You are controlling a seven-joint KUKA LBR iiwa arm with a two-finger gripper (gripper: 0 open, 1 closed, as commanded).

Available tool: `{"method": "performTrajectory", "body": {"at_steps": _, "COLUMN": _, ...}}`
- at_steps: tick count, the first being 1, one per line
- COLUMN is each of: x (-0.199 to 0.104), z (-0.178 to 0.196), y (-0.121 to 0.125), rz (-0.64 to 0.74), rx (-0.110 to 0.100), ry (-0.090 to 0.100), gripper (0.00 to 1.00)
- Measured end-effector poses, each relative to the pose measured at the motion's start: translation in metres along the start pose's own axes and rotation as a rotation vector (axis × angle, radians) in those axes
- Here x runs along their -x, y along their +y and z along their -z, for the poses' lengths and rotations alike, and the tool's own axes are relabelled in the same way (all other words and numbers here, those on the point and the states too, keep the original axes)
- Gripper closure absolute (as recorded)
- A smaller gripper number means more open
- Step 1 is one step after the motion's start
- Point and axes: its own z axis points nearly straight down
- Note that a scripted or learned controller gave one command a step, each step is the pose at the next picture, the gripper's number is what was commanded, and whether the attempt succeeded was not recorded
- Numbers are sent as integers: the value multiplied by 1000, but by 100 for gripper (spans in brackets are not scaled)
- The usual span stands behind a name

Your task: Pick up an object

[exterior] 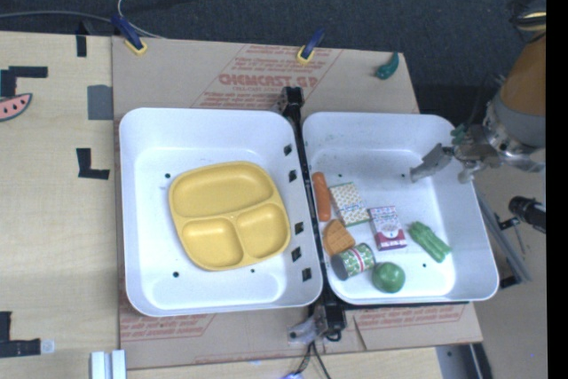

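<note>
Fingers [428, 166] over right bin [461, 284] — blurred, grip state unclear — arm cut off

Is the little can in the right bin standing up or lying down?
Lying down. The can rests on its side on the floor of the right bin, its round end showing, between the orange piece and the green ball.

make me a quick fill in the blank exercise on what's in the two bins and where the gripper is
1. The yellow plate lies in the ____ bin.
2. The plate has ____ compartments.
3. The gripper is above the ____ bin, apart from the toys.
4. The round green ball lies just right of the ____.

Missing words: left; three; right; can
</note>
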Motion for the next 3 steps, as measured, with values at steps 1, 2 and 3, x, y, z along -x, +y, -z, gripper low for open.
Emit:
{"method": "performTrajectory", "body": {"at_steps": 1, "x": -14, "z": -115, "y": 28, "rz": 0, "rx": 6, "ry": -2, "gripper": 0}}
{"method": "performTrajectory", "body": {"at_steps": 2, "x": -59, "z": -116, "y": 64, "rz": 2, "rx": 6, "ry": -1, "gripper": 0}}
{"method": "performTrajectory", "body": {"at_steps": 3, "x": -108, "z": -116, "y": 39, "rz": -1, "rx": 5, "ry": -5, "gripper": 0}}
